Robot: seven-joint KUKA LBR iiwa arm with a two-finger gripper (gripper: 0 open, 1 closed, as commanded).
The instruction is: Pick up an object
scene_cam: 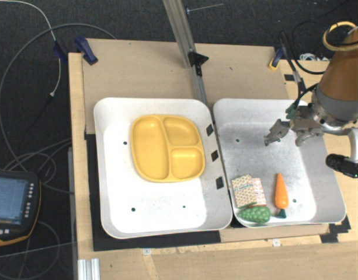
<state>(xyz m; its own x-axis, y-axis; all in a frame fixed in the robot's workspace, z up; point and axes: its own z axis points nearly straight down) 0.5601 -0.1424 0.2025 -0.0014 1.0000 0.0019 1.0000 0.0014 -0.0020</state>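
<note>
In the right bin (249, 121) lie three small objects near its front edge: an orange carrot (281, 192), a small patterned packet (248, 191) and a green bumpy vegetable (254, 214). My gripper (288, 136) hangs over the right bin's back right part, well behind the carrot. It is open, with nothing between its fingers. The left bin (111, 174) holds a yellow divided plate (167, 147).
A metal post (184, 34) slants up from the seam between the bins. Blue clamps (85, 50) sit at the bench's back corners. Cables trail on the dark floor at left, beside a tablet pendant (12, 206).
</note>
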